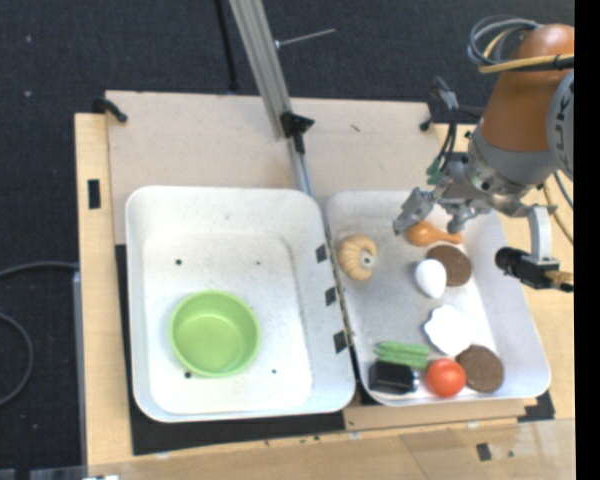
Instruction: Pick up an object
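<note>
Pincer poised over the orange piece in the right bin

The pincer [438, 211] hung at the right bin's [520, 318] twelve o'clock edge, fingers apart, nothing between them, just above a small orange object [427, 234]. A brown disc [454, 265] and white egg [430, 277] lay near, at its five o'clock. A good grasp would likely need a straight descent, fingers straddling the orange piece, clear of the bin wall

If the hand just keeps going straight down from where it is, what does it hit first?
Probably the orange object lying just beneath the hand in the right bin; depth is hard to judge from this slanted view.
</note>
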Controlling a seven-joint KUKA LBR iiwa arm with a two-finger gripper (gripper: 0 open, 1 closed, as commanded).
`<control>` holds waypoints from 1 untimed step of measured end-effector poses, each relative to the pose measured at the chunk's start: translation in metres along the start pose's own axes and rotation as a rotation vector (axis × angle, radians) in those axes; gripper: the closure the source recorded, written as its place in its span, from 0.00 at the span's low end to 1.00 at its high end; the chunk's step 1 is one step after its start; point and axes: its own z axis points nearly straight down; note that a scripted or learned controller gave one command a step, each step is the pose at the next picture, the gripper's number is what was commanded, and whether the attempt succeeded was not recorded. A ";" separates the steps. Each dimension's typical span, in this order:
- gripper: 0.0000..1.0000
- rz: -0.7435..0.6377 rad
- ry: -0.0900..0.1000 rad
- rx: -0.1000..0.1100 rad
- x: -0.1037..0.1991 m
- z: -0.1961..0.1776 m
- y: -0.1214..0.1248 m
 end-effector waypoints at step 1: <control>0.00 0.001 0.000 0.000 0.000 0.000 0.000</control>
